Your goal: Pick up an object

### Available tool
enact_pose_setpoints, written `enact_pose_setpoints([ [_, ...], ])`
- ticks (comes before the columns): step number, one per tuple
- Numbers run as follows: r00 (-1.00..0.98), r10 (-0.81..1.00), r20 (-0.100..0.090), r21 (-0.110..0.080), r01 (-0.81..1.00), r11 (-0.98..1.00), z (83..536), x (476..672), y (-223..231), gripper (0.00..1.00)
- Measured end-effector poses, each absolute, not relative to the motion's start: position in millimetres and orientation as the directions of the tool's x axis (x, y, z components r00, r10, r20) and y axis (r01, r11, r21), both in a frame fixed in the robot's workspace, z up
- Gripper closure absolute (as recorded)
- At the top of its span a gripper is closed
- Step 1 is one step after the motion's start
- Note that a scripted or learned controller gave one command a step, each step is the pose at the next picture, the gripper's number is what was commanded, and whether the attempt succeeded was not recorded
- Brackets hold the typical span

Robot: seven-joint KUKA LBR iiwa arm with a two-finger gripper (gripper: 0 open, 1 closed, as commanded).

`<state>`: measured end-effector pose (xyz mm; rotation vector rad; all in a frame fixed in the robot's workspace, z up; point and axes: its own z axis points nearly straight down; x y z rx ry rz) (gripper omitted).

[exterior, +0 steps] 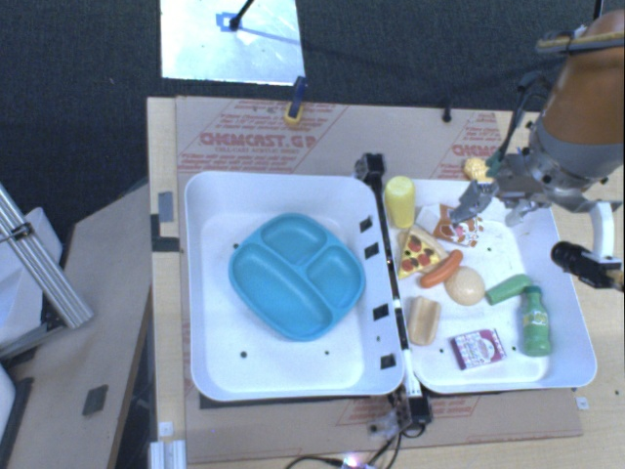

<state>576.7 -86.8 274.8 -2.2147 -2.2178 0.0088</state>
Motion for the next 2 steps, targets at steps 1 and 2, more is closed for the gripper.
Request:
enact_pose_setpoints([
  [1, -0.003, 1.0, 0.0, 0.002, 1.0, 0.003, 280, 578.5, -87, 0.0],
  [2, -0.001, 1.0, 0.001, -0.004, 1.0, 0.001, 220, 580.3, -80, 0.0],
])
